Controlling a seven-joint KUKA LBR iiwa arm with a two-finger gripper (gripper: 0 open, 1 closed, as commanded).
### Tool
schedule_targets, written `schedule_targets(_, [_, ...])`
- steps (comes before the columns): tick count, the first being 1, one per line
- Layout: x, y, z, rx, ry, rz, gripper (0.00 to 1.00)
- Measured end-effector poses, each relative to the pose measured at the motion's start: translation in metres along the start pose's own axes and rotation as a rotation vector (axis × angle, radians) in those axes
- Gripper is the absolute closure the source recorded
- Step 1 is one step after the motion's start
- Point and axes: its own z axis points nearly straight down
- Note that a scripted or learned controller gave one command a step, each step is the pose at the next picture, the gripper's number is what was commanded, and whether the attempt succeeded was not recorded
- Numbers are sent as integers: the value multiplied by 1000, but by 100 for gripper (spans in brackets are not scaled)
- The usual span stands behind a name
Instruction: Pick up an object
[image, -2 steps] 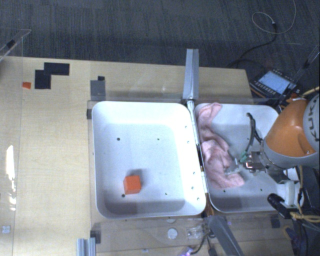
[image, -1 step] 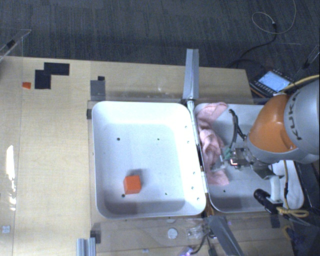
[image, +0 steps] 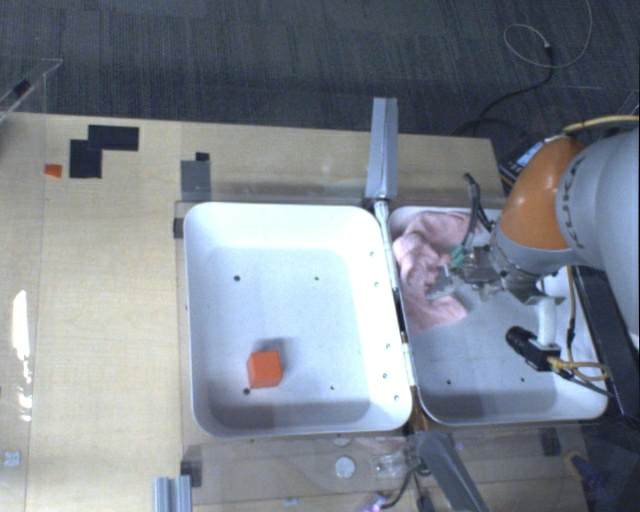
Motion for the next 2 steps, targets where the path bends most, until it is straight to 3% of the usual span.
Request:
schedule_targets(1, [23, 5, 0, 1, 0, -44, 0])
schedule_targets(2, [13, 79, -14, 9, 2, -192, 0])
